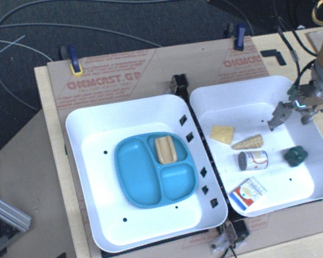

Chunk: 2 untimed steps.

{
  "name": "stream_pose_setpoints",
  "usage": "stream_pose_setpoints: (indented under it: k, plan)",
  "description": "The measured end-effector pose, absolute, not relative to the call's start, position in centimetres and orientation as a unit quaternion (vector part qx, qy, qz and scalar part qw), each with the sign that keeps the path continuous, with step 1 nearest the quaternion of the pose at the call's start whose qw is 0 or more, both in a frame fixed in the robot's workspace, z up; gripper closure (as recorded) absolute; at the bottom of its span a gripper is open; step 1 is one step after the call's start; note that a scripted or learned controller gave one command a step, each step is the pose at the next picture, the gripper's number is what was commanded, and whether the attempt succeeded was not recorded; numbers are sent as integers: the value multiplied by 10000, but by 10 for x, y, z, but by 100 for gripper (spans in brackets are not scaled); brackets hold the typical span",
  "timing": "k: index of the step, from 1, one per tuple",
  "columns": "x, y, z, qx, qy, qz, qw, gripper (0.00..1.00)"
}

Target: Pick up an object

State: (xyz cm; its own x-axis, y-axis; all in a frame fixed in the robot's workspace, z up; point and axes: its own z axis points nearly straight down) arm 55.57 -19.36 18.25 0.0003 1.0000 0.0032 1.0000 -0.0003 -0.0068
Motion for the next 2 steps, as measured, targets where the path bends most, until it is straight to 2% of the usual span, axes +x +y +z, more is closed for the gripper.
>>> stream_pose_setpoints:
  k: [2]
  plan:
    - [548, -192, 85, -7071, -7071, 9, 31, 0]
